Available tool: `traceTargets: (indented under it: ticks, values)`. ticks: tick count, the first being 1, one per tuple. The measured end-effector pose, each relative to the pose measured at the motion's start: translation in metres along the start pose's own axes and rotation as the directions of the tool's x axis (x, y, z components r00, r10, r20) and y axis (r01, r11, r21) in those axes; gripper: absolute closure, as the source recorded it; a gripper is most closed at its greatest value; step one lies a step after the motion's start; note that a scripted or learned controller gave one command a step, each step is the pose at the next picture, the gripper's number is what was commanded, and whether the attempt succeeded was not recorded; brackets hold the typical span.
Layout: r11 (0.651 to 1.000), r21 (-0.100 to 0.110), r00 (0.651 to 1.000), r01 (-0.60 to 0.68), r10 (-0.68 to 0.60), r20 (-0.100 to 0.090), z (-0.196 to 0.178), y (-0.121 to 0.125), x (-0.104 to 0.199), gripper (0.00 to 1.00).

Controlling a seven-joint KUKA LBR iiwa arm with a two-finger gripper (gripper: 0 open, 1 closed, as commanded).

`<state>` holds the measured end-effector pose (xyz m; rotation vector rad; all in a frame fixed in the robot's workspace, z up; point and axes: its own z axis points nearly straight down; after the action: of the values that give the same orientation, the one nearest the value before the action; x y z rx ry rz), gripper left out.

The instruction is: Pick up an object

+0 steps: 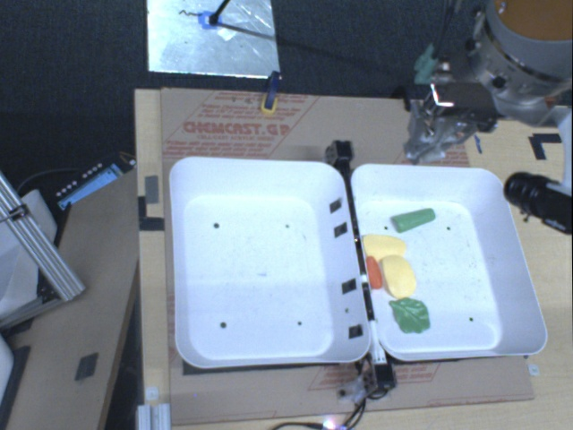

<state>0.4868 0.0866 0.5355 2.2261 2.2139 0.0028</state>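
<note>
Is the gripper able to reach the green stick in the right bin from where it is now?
Probably yes. The gripper hangs above the far rim of the right bin, and the green stick lies apart from the other items with nothing over it.

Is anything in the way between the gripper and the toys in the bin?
Nothing visible blocks it. The gripper hangs above the right bin's far rim, and the green stick lies nearest it, uncovered, with open bin floor around it.
</note>
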Motion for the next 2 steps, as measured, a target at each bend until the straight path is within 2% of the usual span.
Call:
traceTargets:
  ticks: [1,2]
  values:
    - [1.000,-0.001,1.000,-0.003,0.003,0.002,0.000,0.013,-0.091,1.00]
    - [1.000,0.000,1.000,0.005,-0.005,0.000,0.000,0.000,-0.110,1.00]
